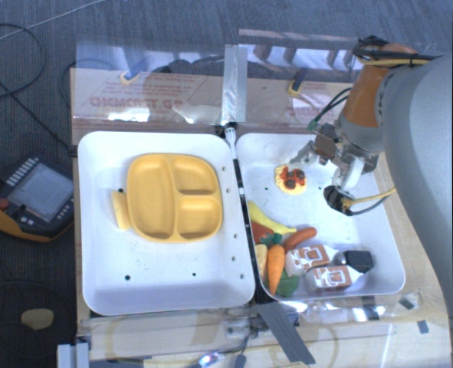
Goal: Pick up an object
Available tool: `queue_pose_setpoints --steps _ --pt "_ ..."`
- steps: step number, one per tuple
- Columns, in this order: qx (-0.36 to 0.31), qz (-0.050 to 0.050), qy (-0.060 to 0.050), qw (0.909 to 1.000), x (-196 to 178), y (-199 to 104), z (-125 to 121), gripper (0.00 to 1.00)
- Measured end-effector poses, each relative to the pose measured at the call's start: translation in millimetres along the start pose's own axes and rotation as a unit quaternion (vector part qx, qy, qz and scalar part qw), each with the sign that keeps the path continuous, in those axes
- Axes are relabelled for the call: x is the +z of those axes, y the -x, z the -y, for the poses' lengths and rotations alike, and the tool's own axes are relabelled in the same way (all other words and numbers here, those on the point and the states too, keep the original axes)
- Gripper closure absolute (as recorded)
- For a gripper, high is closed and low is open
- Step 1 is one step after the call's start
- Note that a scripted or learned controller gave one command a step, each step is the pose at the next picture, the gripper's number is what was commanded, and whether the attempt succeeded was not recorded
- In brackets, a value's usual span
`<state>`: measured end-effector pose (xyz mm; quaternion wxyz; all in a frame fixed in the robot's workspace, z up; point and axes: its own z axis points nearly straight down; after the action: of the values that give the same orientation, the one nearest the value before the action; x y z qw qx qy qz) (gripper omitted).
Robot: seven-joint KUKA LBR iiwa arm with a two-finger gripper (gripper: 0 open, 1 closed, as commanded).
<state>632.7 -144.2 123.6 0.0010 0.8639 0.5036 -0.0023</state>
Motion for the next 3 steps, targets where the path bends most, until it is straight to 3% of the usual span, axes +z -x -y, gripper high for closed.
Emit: queue_pose_setpoints --steps 1,2,3 --pt "-0.066 -0.004 0.007 0.9978 33 40 87 0.0" --pt "-0.138 -0.003 0.013 0.9903 32 63 126 0.0" --pt "-0.156 -0.003 0.009 0.9877 33 -10 67 0.0"
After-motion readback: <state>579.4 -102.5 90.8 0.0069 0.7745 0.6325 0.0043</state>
